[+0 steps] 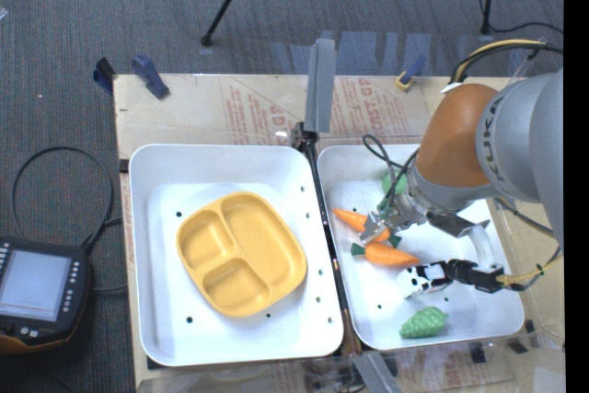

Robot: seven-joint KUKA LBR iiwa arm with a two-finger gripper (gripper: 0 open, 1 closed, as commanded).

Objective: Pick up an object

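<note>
Camera view: grey arm with orange band (460, 138) comes in from the right and is bent down over the right shallow white plastic bin (506, 313). Two-finger gripper (379, 227) sits low in that bin's left-centre, right at the cluster of toy carrots. Can't tell if the fingers are apart or together, the tip is too small and cluttered against the carrots. No object visibly clamped.

Right bin contents:
- small orange plastic carrot (349, 218), lying tilted, just left of the gripper tip, looks touching or nearly so
- second orange plastic carrot (394, 256), lying roughly flat, just below the gripper, dark green leaf end toward its left
- black-and-white toy cow figure (424, 280), below-right of the second carrot
- green bumpy plastic grape bunch (424, 323), near the bin's front edge, apart from the cow
- a bit of green item (394, 184) half hidden behind the wrist, can't identify

Left shallow white plastic bin (147, 198): yellow three-compartment plastic plate (241, 252), lying flat and rotated, roughly centred.

Off the bench: teach pendant with grey screen (37, 290) on the carpet at left, blue clamps (149, 75) at the board's back-left corner.
</note>
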